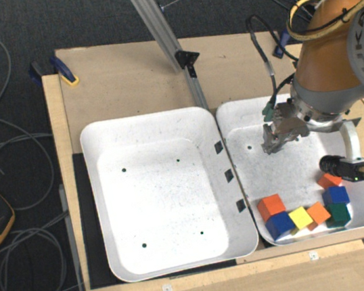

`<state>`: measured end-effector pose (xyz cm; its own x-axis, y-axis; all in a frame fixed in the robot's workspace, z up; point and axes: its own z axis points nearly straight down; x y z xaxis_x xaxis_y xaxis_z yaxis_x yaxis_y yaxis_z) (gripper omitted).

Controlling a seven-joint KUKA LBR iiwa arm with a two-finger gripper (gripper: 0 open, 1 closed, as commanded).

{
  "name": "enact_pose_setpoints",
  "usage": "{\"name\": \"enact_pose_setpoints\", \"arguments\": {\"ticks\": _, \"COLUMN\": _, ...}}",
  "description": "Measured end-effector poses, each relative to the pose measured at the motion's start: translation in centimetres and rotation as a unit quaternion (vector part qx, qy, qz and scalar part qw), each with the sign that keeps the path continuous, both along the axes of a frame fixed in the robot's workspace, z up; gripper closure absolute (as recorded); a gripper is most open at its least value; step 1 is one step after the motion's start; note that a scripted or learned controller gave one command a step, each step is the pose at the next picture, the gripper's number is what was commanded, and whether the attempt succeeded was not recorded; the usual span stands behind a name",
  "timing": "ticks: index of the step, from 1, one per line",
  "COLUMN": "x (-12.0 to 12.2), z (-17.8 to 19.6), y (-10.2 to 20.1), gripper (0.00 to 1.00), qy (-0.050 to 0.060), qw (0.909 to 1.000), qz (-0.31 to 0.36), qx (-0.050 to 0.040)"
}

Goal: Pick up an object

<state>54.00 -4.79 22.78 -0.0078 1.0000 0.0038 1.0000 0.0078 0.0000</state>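
My gripper (272, 145) hangs over the upper middle of the right bin (247, 165), pointing down, with the orange-banded wrist above it to the right. I see nothing between its fingers. Several coloured blocks lie clustered in the bin's near right corner: an orange block (270, 205), a blue block (280, 225), a yellow block (300, 217), a second orange block (318, 212), a green block (339, 216), another blue block (337, 195) and a red-orange block (328, 181). The gripper is well above and left of that cluster.
The left bin (162, 192) lies beside the right one, separated by a rim with black clips (228, 175). A slanted metal bar (163, 35) crosses the bench behind the bins. A black cable fitting (340, 168) hangs near the red-orange block.
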Motion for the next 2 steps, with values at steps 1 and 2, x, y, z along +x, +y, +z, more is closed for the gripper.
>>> {"name": "enact_pose_setpoints", "arguments": {"ticks": 1, "x": 1.0, "z": -0.4, "y": 5.8, "gripper": 1.0, "qy": 0.0, "qw": 1.0, "qz": 0.0, "qx": -0.0005}}
{"name": "enact_pose_setpoints", "arguments": {"ticks": 2, "x": 1.0, "z": 1.3, "y": 11.2, "gripper": 1.0, "qy": -0.001, "qw": 1.0, "qz": 0.0, "qx": -0.0003}}
